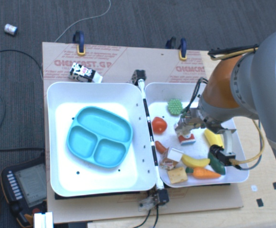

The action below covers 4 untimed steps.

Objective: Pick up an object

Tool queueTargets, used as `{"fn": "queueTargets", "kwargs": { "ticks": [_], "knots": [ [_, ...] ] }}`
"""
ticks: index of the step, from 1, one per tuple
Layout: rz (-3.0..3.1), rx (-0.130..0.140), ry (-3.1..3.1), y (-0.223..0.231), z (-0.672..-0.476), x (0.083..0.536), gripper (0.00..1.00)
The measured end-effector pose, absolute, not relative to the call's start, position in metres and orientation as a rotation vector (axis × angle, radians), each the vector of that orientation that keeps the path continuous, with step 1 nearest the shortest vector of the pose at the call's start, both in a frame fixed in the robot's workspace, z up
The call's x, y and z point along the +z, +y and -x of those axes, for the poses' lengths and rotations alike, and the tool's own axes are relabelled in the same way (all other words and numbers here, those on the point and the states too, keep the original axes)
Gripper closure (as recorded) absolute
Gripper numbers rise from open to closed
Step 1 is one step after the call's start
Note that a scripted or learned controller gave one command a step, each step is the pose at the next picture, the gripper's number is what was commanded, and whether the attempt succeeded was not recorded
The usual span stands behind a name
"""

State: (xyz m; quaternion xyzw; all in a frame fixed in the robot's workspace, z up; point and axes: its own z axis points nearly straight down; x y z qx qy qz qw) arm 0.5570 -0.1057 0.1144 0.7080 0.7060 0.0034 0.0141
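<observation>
On the bench (pixel 57 56), seen from the one overhead camera, two shallow white bins sat side by side. The left bin (pixel 57 127) held a blue three-compartment plate (pixel 99 136), lying flat near the bin's centre. The right bin (pixel 162 91) held the loose objects. A green bumpy item (pixel 175 107) lay toward 12 o'clock in that bin. A red tomato (pixel 159 125) sat toward 9 o'clock, near the dividing wall. A small red piece (pixel 161 147) lay just below the tomato. A white block (pixel 175 154) was beside that piece, and a tan cube (pixel 178 175) rested near 6 o'clock. A yellow banana (pixel 195 162) lay above an orange carrot (pixel 206 173) toward 5 o'clock. A dark green item (pixel 217 166) touched the carrot's right end. A yellow block (pixel 213 138) sat toward 3 o'clock.

The arm (pixel 242 87) reached in from 3 o'clock across the right bin. The claw (pixel 187 127) was down near the bin's centre, directly over a small red-and-white object (pixel 187 138). Whether the claw was open or closed could not be told, nor whether it gripped that object. Blue clamps (pixel 78 40) stood along the bench's 12 o'clock edge.
</observation>
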Motion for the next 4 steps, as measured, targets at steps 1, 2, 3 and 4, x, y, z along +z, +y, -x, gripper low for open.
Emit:
{"fn": "queueTargets", "kwargs": {
  "ticks": [1,2,3,4],
  "knots": [
    [-2.205,0.01,2.198,-0.106,-0.557,0.114,0.0],
    [-2.204,0.01,2.199,-0.106,-0.557,0.124,1.0],
    [-2.205,0.009,2.199,-0.106,-0.557,0.124,0.0],
    [-2.202,0.018,2.202,-0.1,-0.516,0.092,0.0]
  ]
}}
